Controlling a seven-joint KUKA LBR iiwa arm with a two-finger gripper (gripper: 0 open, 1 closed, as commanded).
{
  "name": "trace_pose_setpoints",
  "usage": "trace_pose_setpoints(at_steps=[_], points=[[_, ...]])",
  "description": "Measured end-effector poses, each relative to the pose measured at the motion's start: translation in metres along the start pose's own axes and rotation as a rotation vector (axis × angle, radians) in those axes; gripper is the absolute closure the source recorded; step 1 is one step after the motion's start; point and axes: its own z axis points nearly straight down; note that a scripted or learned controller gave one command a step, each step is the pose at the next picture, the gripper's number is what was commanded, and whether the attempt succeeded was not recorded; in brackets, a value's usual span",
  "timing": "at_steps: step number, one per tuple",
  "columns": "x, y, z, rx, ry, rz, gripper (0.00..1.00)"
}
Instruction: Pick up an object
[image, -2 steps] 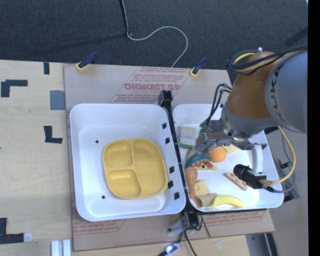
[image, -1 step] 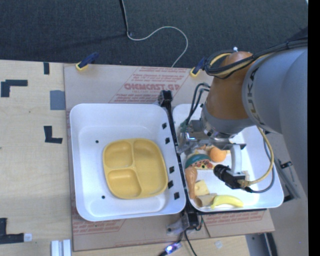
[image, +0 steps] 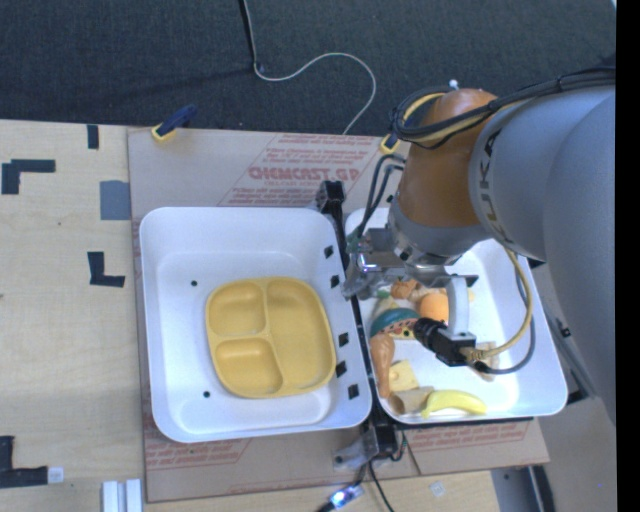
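Plainly the step in hand is the descent onto a target in the right bin (image: 520, 385), where the small items lie heaped against the wall it shares with the left bin (image: 175, 300). To do it well, the program should choose a piece that stands a little free of its neighbours. The yellow banana (image: 452, 403) near the front wall looks the easiest, since it lies at the edge of the heap with bare white floor beside it. The orange ball (image: 432, 304) and the teal-topped toy (image: 393, 321) sit pressed together under the wrist, so a closing grip there would likely nudge one piece against the other. The long orange carrot-like piece (image: 381, 360) lies right along the dividing wall, which leaves little room on that side.

The arm (image: 560, 170) comes in from the right and bends down steeply over the right bin, its orange band (image: 440, 160) uppermost and its bulk covering much of the bin's rear half. The hand (image: 392, 283) hangs low above the heap, close to the dividing wall; whether it is wide or narrow cannot be told, as the wrist housing hides it, and nothing can be seen gripped. The yellow divided plate (image: 268, 335) lies flat in the left bin, well apart from the hand.
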Motion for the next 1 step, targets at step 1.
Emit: trace_pose_setpoints(at_steps=[1], points=[[0.0152, 0.0010, 0.0059, 0.002, -0.002, 0.002, 1.00]])
